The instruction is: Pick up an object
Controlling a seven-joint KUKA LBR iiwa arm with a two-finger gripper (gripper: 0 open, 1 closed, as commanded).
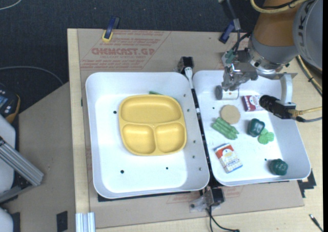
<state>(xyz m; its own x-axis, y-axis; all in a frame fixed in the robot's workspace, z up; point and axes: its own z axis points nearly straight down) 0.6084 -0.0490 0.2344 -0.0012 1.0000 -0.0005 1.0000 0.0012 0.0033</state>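
Orange-banded arm (279, 18) angled down, claw (230, 88) over right bin (302, 154)

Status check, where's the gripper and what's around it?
Gripper low over right bin's far end. Nothing seen held. Tan disc just below it; green pod beyond.

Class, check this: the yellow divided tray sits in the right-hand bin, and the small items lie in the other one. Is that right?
Not quite. The camera view shows the yellow divided tray in the left-hand bin; the small items, such as the round tan disc, lie in the other one.
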